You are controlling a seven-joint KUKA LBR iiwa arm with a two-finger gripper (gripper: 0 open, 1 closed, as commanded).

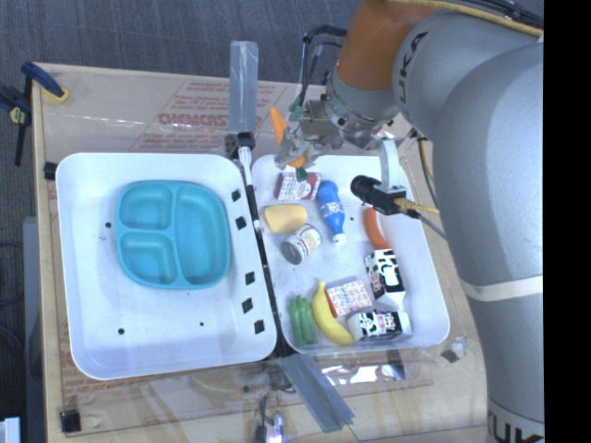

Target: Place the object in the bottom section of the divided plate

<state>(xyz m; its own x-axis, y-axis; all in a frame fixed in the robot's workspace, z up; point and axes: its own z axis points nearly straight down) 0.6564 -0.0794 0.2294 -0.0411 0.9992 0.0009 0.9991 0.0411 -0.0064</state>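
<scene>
The blue plate (174, 233) sits in the left bin (83, 340). The end effector (295, 155) hangs over toys in the right bin (429, 326).

The tabletop (92, 90) is pale wood under a clear sheet with red printing (189, 109) near its far edge. Around it lies dark grey carpet (120, 12) with a fine ribbed weave. A blue-handled clamp (44, 78) grips the far left corner, and another black clamp sits just left of it. Grey tape strips (314, 395) cross the near edge. Even light, soft glare on the sheet.
</scene>
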